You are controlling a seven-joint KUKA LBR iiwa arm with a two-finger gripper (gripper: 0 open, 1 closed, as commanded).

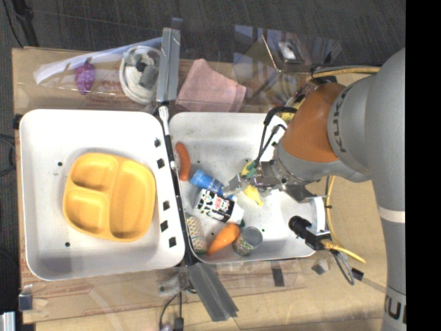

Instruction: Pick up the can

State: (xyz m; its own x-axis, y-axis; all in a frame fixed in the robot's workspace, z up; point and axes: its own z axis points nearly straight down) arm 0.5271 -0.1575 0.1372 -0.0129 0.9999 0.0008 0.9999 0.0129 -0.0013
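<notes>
The can [249, 240], a small grey-green cylinder, stands near the front wall of the right bin [289, 236], just right of an orange carrot [222, 240]. My gripper [247, 178] hangs low over the middle of the right bin, behind the can and well apart from it. Right under the gripper lies a small yellow item [252, 196]. The grey arm with its orange band [310, 133] reaches in from the right and hides the bin's right part.
In the right bin also lie a red sausage [183, 161], a blue bottle [205, 180], a black-and-white carton [219, 205] and a patterned piece [195, 231]. The left bin [41, 136] holds a yellow divided plate [110, 196]. A pink cloth [210, 87] lies behind the bins.
</notes>
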